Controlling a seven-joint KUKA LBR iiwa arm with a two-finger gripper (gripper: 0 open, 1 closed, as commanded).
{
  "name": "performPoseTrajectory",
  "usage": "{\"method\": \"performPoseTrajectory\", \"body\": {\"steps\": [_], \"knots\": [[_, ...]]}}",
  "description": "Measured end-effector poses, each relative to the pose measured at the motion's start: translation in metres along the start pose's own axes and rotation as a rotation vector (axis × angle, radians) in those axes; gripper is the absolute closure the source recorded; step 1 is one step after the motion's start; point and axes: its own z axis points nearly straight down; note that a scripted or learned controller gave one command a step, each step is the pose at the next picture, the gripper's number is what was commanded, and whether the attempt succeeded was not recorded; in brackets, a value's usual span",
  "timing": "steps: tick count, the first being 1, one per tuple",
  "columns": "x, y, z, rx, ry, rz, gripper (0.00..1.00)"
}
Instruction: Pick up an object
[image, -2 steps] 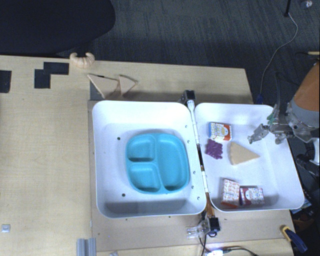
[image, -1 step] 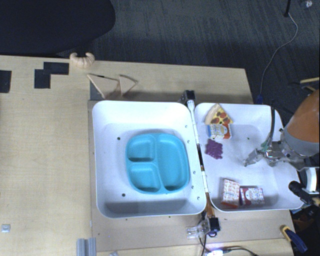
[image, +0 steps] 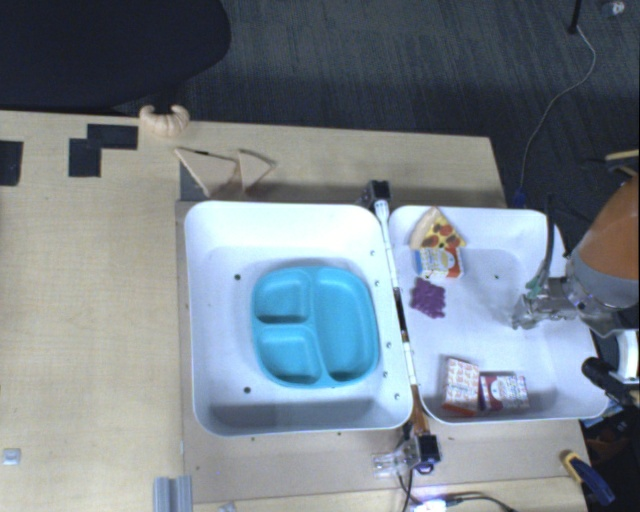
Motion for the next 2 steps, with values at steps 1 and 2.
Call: {"method": "performPoseTrajectory", "body": {"steps": [1, 2], "knots": [[0.034, 0.0677, -0.0861, 0.006, 0.002, 0.002, 1.0], [0.0333, 0.0667, -0.0851, 0.009, 0.002, 0.002, 0.0]]}}
